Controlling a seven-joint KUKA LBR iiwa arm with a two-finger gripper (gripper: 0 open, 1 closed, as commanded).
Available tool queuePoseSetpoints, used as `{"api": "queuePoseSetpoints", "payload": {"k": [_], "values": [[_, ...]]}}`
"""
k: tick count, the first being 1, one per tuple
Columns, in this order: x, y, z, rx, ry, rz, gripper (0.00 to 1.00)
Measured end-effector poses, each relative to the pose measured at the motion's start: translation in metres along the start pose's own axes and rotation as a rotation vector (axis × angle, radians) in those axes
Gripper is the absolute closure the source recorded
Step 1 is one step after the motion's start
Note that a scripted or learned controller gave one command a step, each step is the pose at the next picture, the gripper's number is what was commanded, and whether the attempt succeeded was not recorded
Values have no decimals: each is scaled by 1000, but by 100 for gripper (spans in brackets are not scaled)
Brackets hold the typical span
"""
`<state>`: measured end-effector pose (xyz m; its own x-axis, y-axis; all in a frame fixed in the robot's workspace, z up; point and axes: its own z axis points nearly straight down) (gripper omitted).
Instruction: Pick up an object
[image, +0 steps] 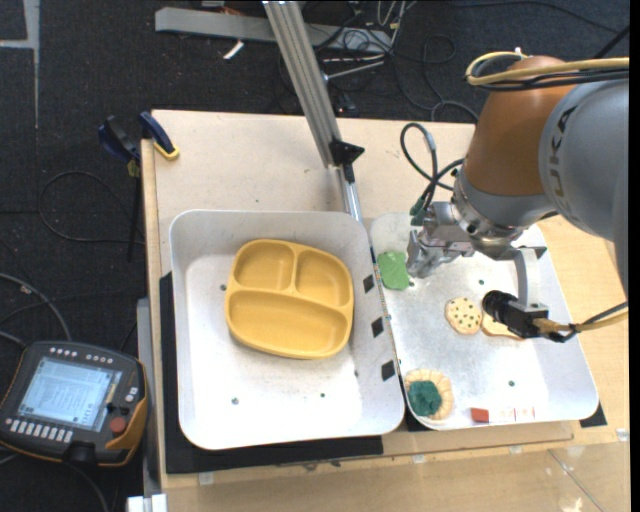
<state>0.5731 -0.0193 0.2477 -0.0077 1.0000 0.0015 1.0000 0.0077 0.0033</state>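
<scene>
Two white bins (200, 400) share the bench: a yellow divided plate (290, 298) fills the left, while the arm's gripper (418, 258), grip state unclear, hangs beside a green piece (392, 270) near a spotted cookie (463, 316).

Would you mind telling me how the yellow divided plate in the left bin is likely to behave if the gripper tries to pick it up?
The yellow divided plate looks like moulded plastic, so probably stiff and light. It lies flat in the left bin, unlikely to roll or tip. Its smooth, rounded rim may slip, and it is wide beside the gripper, so an edge pinch seems likeliest.
</scene>
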Motion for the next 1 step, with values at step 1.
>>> {"api": "queuePoseSetpoints", "payload": {"k": [1], "values": [[51, 24, -6, 0, 0, 0, 100]]}}
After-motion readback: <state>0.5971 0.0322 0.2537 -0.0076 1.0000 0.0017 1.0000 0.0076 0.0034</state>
